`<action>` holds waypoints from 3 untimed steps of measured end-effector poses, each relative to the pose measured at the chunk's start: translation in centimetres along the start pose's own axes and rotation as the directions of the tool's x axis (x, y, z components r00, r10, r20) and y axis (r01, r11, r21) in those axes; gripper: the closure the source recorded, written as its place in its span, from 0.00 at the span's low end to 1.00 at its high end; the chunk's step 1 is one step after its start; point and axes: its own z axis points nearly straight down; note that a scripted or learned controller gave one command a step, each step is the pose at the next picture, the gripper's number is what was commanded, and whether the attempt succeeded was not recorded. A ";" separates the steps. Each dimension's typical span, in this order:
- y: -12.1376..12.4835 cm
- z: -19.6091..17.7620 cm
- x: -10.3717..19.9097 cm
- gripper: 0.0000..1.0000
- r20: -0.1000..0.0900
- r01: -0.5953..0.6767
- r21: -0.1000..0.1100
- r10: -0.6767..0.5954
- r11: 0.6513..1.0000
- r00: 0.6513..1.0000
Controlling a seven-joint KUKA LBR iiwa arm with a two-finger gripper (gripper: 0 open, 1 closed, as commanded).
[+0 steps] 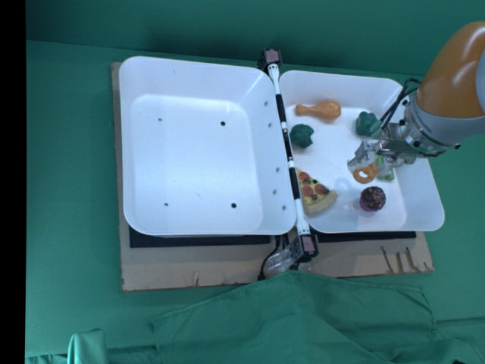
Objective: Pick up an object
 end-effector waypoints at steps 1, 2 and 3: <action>-0.4 -6.3 0.2 1.00 0.001 0.008 -0.003 -0.008 1.000 1.000; -1.7 -4.3 -1.0 1.00 -0.001 0.014 0.008 -0.014 1.000 1.000; -0.9 -10.5 -0.7 1.00 0.000 0.002 -0.002 -0.002 1.000 1.000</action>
